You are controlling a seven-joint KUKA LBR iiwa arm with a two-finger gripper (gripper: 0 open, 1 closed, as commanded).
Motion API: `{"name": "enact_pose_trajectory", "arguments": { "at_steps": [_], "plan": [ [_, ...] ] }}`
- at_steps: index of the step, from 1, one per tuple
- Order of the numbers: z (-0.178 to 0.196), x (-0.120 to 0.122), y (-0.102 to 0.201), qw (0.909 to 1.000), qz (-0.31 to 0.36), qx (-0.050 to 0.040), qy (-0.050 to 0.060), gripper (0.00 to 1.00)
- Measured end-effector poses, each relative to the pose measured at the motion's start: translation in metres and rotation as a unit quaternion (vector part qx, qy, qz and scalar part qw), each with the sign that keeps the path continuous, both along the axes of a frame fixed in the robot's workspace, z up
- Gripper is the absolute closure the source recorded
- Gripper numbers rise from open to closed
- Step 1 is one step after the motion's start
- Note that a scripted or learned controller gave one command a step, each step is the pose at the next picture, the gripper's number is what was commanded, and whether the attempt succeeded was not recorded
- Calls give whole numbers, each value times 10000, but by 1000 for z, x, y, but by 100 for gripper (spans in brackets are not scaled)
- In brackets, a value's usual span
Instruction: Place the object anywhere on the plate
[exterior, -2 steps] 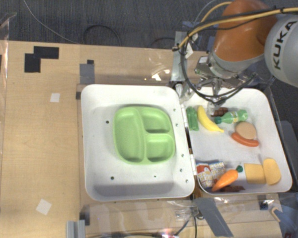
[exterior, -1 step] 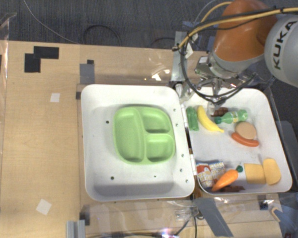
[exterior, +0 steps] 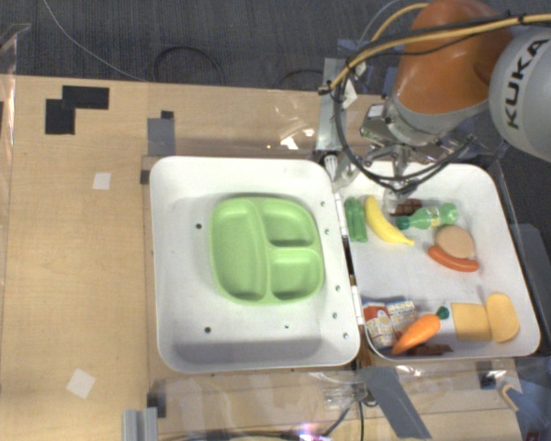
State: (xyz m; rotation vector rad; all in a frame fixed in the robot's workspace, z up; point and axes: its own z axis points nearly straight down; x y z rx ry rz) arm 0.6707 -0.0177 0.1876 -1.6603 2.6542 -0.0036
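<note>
I see the green plate (exterior: 264,263) in the left bin (exterior: 179,338) on the desk (exterior: 64,274). The claw (exterior: 401,184) hangs at the right bin's (exterior: 510,237) twelve o'clock edge, just above a banana (exterior: 385,222). A carrot (exterior: 417,333) lies at six o'clock.

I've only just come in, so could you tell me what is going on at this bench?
A KUKA arm reaches in over the right bin, its hand hanging above the toy food there, near the banana and a green bottle. Nothing shows between its fingers. The green plate in the left bin has no food on it, so the placing is not yet done.
</note>
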Motion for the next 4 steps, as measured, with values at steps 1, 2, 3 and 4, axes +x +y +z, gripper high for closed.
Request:
{"name": "enact_pose_trajectory", "arguments": {
  "at_steps": [1, 2, 3, 4],
  "plan": [
    [0, 0, 0, 10000, 0, 0, 0, 0],
    [0, 0, 0, 10000, 0, 0, 0, 0],
    [0, 0, 0, 10000, 0, 0, 0, 0],
    [0, 0, 0, 10000, 0, 0, 0, 0]
  ]
}}
